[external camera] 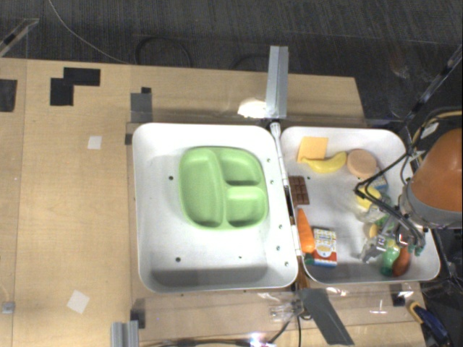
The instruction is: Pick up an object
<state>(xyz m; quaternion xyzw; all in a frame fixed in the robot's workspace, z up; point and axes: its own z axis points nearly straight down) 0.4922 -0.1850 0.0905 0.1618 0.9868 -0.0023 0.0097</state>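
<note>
The objects you can pick from sit in the right bin [428,272]: a banana [325,164] and a yellow block [313,148] at the far end, a round tan piece [362,163] beside them, a carrot [304,231] along the left wall next to a small printed carton [324,246], and a cluster of small toy foods [394,255] in the near right corner. All look like light plastic play food, stiff and smooth, so expect rounded ones to slip or roll out of a pinch. Take the carton across its flat sides, or the banana across its middle; the corner cluster is crowded and close to the wall, which I judge the harder grasp.

The gripper [385,243] hangs low over that corner cluster, wrapped in cables, and you cannot tell from this view whether its fingers are spread or closed, nor whether they touch anything. Nothing is visibly held.

The left bin [145,215] carries a green divided tray [221,186]. Both bins rest on the wooden surface [65,215].
</note>
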